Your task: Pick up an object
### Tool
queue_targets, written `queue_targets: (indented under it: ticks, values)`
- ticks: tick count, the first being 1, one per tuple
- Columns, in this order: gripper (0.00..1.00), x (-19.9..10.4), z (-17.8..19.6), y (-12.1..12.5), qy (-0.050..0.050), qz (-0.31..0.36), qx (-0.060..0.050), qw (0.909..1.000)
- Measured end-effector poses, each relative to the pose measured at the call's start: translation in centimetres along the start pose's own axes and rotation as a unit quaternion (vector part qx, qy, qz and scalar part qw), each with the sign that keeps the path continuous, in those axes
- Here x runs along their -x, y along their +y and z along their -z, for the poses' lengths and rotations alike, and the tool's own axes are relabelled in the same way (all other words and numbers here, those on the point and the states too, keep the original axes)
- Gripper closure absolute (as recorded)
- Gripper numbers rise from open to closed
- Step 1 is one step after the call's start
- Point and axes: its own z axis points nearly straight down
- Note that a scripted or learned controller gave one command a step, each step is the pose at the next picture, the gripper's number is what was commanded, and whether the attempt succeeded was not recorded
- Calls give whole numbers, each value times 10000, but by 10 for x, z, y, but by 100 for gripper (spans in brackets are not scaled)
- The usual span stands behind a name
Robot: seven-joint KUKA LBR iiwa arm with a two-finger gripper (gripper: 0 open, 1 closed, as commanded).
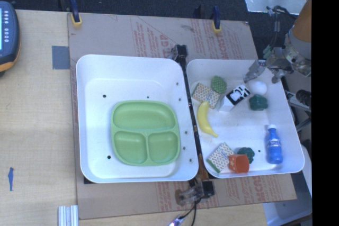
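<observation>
The gripper [266,67] hovers over the right bin's [294,129] far corner, near a white ball [258,86]; its opening cannot be told. Next: descend onto an object.

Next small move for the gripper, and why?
Probably lower straight down toward the white ball. The gripper sits at the right bin's far corner with nothing visibly held, and the ball lies just below it, beside the dark green object.

Yellow banana [205,119], flat, right bin's [286,114] left side
</observation>
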Motion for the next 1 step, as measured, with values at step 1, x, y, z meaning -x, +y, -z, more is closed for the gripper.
queue_targets:
  ticks: [1]
  values:
    - [0, 13, -63, 24, 0, 28, -22, 10000]
